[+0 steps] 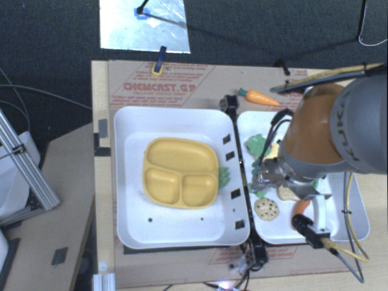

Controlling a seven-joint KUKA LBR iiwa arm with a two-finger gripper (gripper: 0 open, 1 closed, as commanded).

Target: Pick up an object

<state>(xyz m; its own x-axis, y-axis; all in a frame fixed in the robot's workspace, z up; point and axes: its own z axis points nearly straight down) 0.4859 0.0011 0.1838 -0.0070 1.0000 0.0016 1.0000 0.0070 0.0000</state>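
Where arm overhangs right bin: cookie, carrot.

Two white bins, one yellow divided plate, one cookie, two carrots (one half-hidden).

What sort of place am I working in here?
Probably a robotics lab grasping bench, not a kitchen: two white bins sit on a cardboard sheet, holding toy food such as a cookie and a yellow divided plate.
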